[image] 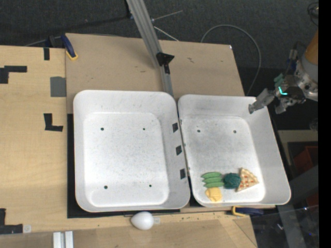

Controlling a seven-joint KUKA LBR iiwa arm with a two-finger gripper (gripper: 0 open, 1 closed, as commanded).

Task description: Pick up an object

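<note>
Bench [129, 61] of pale brown board, bearing two shallow white bins side by side, with a lighter wooden panel [26, 138] at far left marked with black tape pieces [49, 122]. Left bin [83, 138] speckled with dark flecks on its floor. Right bin [217, 133] just beside it, rims touching along the middle, floor likewise flecked. Grey metal rail [142, 19] slanting down from the top edge to a black bracket [164, 59] near the gap between the bins. Arm [312, 56] at the right edge, orange band showing above the wrist. Thin cable [243, 35] looping over the dark floor beyond the bench. Gripper [269, 103] hanging over the far right corner of the right bin, about at the rim, well apart from the toys; how far open, cannot tell; nothing seen in its hold. White egg-shaped object [142, 220] lying on the bench just in front of the left bin. Cluster of small toys in the near right corner of the right bin: pizza slice [247, 180] on the right, dark green lump [231, 180] touching its left side, ridged green piece [211, 177] further left, yellow piece [213, 194] just below that one. Blue clamp [70, 48] at the far left corner of the bench.
</note>
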